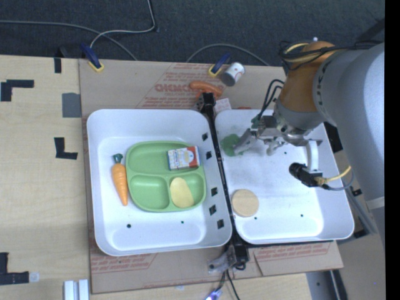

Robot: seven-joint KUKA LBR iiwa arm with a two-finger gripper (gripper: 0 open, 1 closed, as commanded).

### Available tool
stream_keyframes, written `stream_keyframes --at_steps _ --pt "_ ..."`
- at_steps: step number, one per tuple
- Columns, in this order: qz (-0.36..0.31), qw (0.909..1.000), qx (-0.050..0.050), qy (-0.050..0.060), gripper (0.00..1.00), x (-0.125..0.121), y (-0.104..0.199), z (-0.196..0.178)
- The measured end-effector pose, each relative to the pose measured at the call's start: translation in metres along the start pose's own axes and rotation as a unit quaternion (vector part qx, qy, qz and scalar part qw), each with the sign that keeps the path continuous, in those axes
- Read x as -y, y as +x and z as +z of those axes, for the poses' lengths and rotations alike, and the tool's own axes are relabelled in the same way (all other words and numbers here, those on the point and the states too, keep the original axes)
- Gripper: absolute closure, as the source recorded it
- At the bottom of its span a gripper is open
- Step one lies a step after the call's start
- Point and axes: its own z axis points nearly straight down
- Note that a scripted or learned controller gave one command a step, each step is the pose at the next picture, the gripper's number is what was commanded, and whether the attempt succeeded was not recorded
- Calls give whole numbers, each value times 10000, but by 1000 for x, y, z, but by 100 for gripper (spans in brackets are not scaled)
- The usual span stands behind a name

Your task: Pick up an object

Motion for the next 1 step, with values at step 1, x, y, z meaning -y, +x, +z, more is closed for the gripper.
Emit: stream_keyframes --at_steps 1 --pt "-11 10000 -6 -35 0 -45 9 32"
